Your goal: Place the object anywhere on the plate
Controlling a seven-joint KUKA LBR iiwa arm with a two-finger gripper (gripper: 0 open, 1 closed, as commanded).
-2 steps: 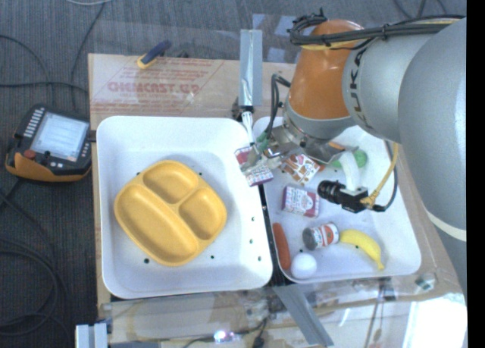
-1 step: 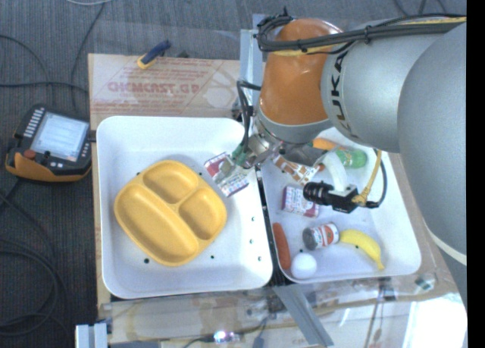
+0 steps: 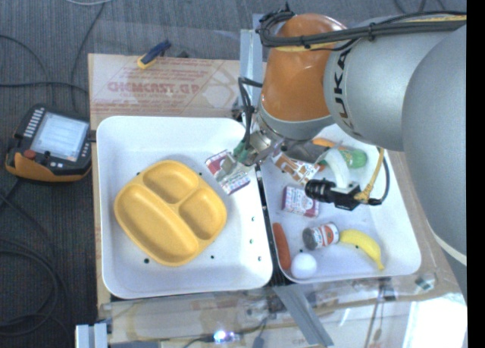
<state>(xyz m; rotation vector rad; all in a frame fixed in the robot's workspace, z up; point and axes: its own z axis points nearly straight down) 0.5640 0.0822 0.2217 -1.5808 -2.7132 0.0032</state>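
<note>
**Packet pinched beside the plate**

I see the end effector [image 3: 241, 155] pinching a flat, crinkly red-and-white packet [image 3: 227, 170] in the left bin [image 3: 121, 278], near its right wall, just beside the smooth, yellow, three-compartment plastic plate [image 3: 170, 211]

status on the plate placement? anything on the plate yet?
Done: a small red-and-white packet is out of the right bin and over the left bin, at the gripper. In hand: it seems pinched there; hard to confirm. Left: it sits beside the yellow plate, so nothing is placed yet.
</note>
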